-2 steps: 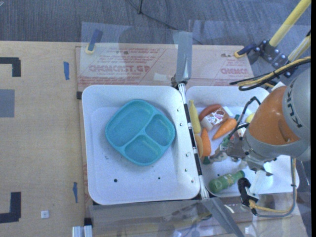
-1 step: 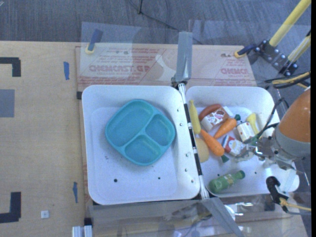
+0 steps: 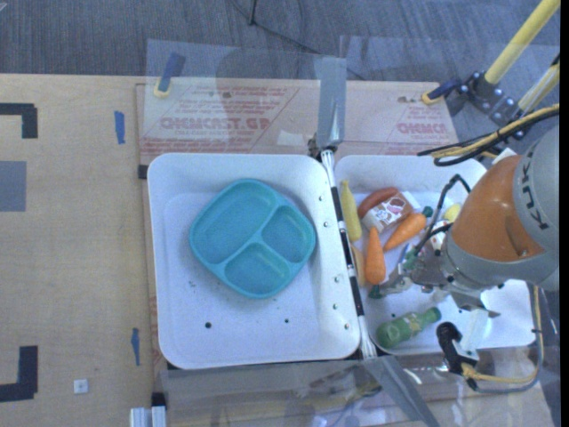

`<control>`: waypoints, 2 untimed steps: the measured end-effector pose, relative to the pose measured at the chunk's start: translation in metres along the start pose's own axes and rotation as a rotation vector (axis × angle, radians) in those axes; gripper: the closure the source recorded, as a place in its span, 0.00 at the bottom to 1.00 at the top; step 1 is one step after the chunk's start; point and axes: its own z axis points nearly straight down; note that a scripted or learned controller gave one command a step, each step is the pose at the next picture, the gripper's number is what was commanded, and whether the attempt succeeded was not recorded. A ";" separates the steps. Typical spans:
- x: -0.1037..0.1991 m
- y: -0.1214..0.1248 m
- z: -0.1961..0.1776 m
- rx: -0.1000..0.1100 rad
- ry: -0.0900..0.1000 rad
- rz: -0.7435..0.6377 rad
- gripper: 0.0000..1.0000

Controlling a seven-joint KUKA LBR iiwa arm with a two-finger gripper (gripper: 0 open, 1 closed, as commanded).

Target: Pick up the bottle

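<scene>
Green bottle (image 3: 406, 326) lies in the right bin (image 3: 507, 327) on the wooden bench (image 3: 71, 265), grey carpet (image 3: 107, 16) beyond

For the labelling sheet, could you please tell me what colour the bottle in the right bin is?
Green, seen in the camera view: the bottle lies on its side.

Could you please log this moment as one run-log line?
hand: over right bin | bottle: lying in right bin, not held | tray: left bin

Grey carpet floor (image 3: 107, 16) behind wooden bench (image 3: 71, 238).
</scene>
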 end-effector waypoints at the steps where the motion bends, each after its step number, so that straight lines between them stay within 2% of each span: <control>1: -0.063 0.027 0.001 0.002 0.000 0.080 0.00; 2: -0.086 0.094 0.002 0.005 0.000 0.019 0.00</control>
